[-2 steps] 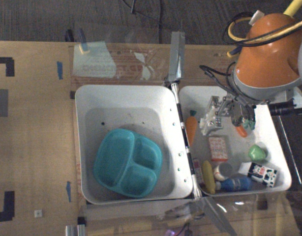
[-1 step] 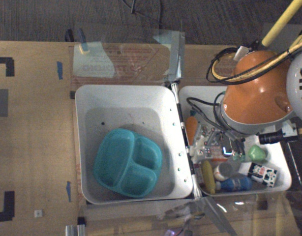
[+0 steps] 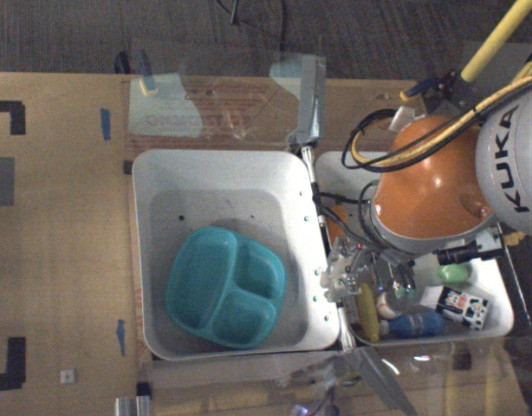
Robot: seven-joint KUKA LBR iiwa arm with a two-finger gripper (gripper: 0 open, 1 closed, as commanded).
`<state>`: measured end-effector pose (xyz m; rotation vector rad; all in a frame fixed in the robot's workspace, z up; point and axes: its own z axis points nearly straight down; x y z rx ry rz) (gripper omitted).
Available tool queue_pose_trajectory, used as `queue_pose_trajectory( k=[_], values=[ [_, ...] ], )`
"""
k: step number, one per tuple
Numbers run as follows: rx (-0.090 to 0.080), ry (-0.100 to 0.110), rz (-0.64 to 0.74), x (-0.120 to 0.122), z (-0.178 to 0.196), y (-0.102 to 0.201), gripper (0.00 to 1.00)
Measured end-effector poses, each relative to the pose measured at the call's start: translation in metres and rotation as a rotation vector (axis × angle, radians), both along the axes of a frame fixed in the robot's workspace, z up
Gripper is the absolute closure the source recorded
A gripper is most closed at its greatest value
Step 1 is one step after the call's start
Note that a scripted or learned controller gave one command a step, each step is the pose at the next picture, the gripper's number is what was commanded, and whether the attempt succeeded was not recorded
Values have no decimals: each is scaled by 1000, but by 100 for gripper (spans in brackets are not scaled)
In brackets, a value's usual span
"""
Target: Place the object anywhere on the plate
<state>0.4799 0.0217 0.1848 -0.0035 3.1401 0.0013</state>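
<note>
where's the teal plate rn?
The teal plate lies in the left bin, toward its near edge. The gripper is over the right bin, just past the divide.

Tan table (image 3: 58, 232): two white bins side by side, left bin (image 3: 162, 180) center, right bin (image 3: 500, 315) at 3 o'clock; blue tape (image 3: 105, 123) at 10 o'clock.

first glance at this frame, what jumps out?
The arm's orange band looms over the right bin, with the pincer low at that bin's left edge, among a yellow object, a blue one and a small printed box. In the left bin, a teal divided plate lies near the front with nothing on it.
</note>
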Motion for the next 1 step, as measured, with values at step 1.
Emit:
queue_pose_trajectory(
  k=[1],
  values=[
    [1, -5, -231, 1, 23, 14, 100]
  ],
)
